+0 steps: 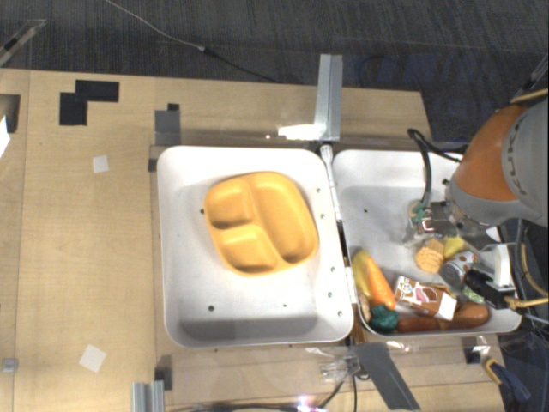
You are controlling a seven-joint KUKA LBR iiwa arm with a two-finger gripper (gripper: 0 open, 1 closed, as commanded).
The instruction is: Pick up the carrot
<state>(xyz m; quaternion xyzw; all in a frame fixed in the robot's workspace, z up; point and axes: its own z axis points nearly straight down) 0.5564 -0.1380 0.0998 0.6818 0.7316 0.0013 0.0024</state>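
While the end effector [435,223] hides its state — one carrot [375,281], one yellow tray [260,221], two bins [184,316].

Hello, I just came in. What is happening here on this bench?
A grey and orange robot arm reaches from the right over the right bin, where toy foods lie along the near edge. Its hand is above the bin floor, apart from the carrot, which lies by the bin's left wall. The left bin holds a yellow divided plate.

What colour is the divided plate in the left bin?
Yellow-orange all over, with no pattern. The divided plate shows best in the camera view, lying in the left bin.
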